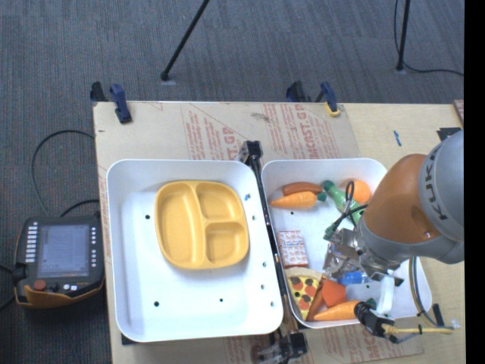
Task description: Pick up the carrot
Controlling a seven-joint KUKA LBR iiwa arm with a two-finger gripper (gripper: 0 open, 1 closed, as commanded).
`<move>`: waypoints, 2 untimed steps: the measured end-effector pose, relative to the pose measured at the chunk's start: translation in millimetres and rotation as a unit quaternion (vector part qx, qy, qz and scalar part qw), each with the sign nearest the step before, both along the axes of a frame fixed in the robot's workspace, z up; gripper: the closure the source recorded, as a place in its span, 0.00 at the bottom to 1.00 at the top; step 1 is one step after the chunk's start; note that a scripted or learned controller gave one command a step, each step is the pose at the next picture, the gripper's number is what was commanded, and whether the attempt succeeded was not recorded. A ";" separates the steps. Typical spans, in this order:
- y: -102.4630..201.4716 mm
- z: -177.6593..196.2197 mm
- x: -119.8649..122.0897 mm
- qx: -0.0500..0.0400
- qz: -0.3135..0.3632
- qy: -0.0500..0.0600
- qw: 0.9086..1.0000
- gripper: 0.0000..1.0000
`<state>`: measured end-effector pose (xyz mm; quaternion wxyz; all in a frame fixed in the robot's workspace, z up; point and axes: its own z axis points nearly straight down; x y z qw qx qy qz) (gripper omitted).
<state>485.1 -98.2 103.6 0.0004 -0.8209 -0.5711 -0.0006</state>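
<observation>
Two white bins sit side by side on the bench. The left bin (pixel 132 279), at centre-left of the frame, carries a yellow divided plate (pixel 201 224) in its upper half, lying flat with its three compartments bare.

The right bin (pixel 318 167), at right of centre, is crowded. Along its upper part lies a carrot (pixel 295 200), orange, roughly horizontal, with a darker sausage-shaped item (pixel 301 188) touching it just above. A green item (pixel 332 193) sits immediately right of that carrot, and a round orange fruit (pixel 358 191) lies further right, partly behind the arm. At mid-bin a small red-and-white packet (pixel 292 248) lies flat. Along the lower edge are a pizza slice toy (pixel 305 292), a dark orange wedge (pixel 327 294) beside it, and a second carrot (pixel 338 311) lying nearly horizontal against the bottom wall. A small blue object (pixel 353 277) shows just above that carrot.

The arm enters from the right, its orange band and grey body covering the bin's right side. The gripper (pixel 341 260) hangs over mid-bin, right of the packet, among cables and metal parts; its finger state cannot be determined here. The upper carrot lies up and to the left of it, apart; the lower carrot lies just below it, near but with contact not discernible.
</observation>
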 end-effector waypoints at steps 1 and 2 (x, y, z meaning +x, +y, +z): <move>77.7 83.4 -9.6 0.000 0.154 0.001 0.988 1.00; 91.8 117.4 -9.2 0.000 0.326 0.000 0.945 1.00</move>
